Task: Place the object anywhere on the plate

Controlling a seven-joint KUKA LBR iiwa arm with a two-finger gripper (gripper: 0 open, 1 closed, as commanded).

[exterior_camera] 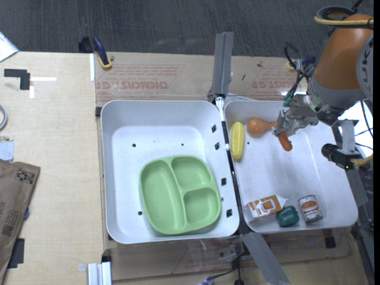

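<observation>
**Carrot at risk on the way to the plate**

From my seat, the gripper (286, 129) sits low in the right bin (332, 206), near its back wall, and an orange carrot (259, 126) lies right at its tip. The fat end of the carrot pokes out toward the plate side, and a darker orange end shows just under the gripper. I cannot tell whether the jaws are clenched on it or merely resting beside it; the wrist covers them.

Using the carrot as my landmark: the corn cob (237, 140) lies just beside it, on the side toward the divider (224, 129). The green plate (178, 193) is well apart from it, across the divider in the left bin (119, 159). Far from the carrot, along the right bin's near edge, are a small carton (265, 207), a green lump (288, 217) and a can (309, 209).

My worries, as judgement only. If the grip is off-centre, at the thin end, the fat end could swing and slip out during the lift. A low carry could clip the divider or knock the corn. A release too near the plate's rim or on a ridge between its three compartments could let the carrot roll off into the bin.
</observation>
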